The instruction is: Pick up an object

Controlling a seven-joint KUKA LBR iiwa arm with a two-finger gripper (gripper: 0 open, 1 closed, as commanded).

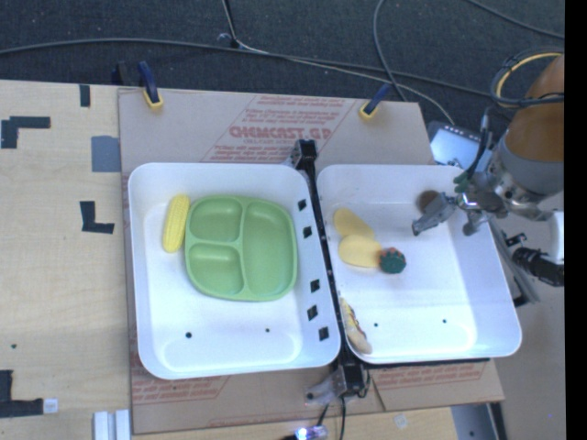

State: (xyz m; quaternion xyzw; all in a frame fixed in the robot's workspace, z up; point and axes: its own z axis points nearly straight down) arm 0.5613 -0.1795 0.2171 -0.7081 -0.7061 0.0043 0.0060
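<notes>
Yellow soft lump (356, 241) with small green-red ball (393, 261) beside it is seen in right white bin (477, 291), left of grey two-finger gripper (449, 214), which is spread open, nothing held.

The grey arm with its orange band (537, 126) is cut off at the frame's right edge. The small two-finger gripper (449, 214) is blurred, its fingertips indistinct. A pale brownish object (356, 330) at the right bin's lower left edge is too small to identify.
</notes>
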